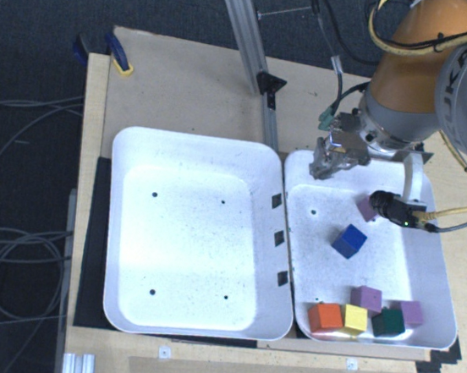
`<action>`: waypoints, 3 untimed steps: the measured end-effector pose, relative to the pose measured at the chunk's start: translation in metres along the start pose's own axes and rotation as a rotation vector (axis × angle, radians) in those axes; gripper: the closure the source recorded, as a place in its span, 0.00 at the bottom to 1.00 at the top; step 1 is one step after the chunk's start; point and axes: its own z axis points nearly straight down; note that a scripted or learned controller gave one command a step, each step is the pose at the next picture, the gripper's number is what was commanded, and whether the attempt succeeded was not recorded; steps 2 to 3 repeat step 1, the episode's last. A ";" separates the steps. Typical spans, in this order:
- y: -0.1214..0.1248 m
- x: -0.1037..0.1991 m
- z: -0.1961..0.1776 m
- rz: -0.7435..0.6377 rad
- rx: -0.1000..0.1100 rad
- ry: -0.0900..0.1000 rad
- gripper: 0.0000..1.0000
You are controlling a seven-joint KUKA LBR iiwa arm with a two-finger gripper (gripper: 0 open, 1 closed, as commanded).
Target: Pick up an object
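My gripper [328,161] hangs over the far left corner of the right bin [435,276], with nothing seen in it. A blue cube [349,240] lies in the middle of that bin, below and to the right of the gripper. A purple block [366,209] sits nearer, partly hidden by a black part of the arm. Along the bin's front edge lie an orange block [326,316], a yellow block [355,318], a green block [387,322] and two purple blocks [366,297] [411,312].
The left bin [184,235] stands beside the right one, with black clips on the shared wall. A slanted metal pole [252,47] rises behind the bins. Cables lie on the floor at the left.
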 end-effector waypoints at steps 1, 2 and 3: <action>0.010 0.051 -0.004 0.001 0.000 0.000 1.00; 0.010 0.051 -0.004 0.001 0.000 0.000 1.00; 0.010 0.051 -0.004 0.001 0.000 0.000 1.00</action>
